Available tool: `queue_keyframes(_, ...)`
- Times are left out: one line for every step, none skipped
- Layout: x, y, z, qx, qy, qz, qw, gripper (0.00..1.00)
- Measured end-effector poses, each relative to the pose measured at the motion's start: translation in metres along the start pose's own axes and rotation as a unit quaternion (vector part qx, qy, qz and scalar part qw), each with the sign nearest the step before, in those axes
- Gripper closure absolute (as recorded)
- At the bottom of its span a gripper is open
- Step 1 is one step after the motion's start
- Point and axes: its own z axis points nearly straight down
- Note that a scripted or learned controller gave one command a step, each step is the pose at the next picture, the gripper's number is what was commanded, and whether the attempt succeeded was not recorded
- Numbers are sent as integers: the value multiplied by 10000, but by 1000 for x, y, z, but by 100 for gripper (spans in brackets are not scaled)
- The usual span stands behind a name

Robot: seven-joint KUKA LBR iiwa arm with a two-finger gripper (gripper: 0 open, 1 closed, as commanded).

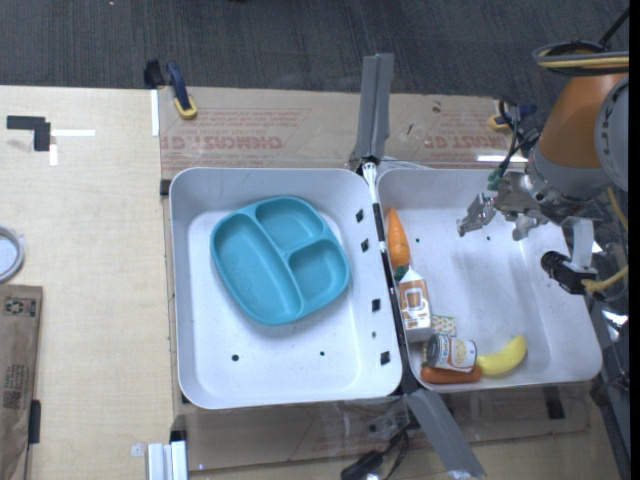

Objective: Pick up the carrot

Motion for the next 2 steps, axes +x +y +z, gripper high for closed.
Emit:
queue_keyframes(63,-17,43,23,8,1037,9946,0)
queue_keyframes(63,-17,35,30,3,1029,9947,100)
